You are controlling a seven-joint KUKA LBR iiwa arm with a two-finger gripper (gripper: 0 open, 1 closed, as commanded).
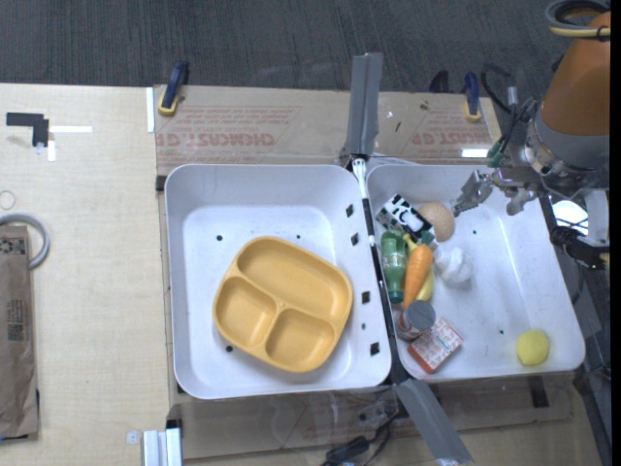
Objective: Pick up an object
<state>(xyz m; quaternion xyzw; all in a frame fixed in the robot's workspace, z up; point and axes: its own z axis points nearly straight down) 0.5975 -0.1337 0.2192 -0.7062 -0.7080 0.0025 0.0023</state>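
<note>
The gripper (477,190) hung empty, fingers parted, with the carrot (417,270) lying below and to its left, so a straight, centred descent looked the wisest approach.

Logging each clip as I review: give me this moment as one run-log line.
claw: above right bin's far edge, holding nothing seen | yellow divided plate: left bin | carrot, yellow ball: right bin | pick: not yet done
</note>
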